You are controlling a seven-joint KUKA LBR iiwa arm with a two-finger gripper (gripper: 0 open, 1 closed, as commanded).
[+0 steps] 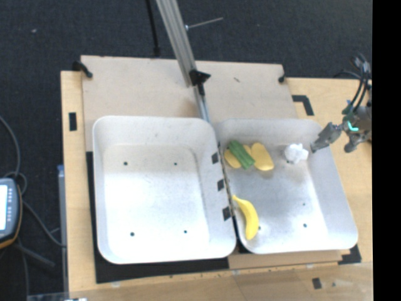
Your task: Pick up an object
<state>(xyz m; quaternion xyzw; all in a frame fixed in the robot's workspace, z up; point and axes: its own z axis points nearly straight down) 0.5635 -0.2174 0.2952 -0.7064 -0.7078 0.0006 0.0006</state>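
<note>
Right shallow white plastic bin (326, 224): curved yellow banana (246, 216), green cylinder (240, 154) across two yellow oval pieces (262, 157), crumpled white wad (296, 153). My jaws (322, 138) hover at the rim near the wad; their state, cannot tell. Nothing lifted; picking remains.

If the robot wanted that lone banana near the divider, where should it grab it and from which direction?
Probably at the middle of the banana, coming straight down from above. It lies flat on the right bin floor, curved, its long axis running up and down the view. Fingers would close across its narrow width. The divider side is tight, so the finger there has little room.
</note>
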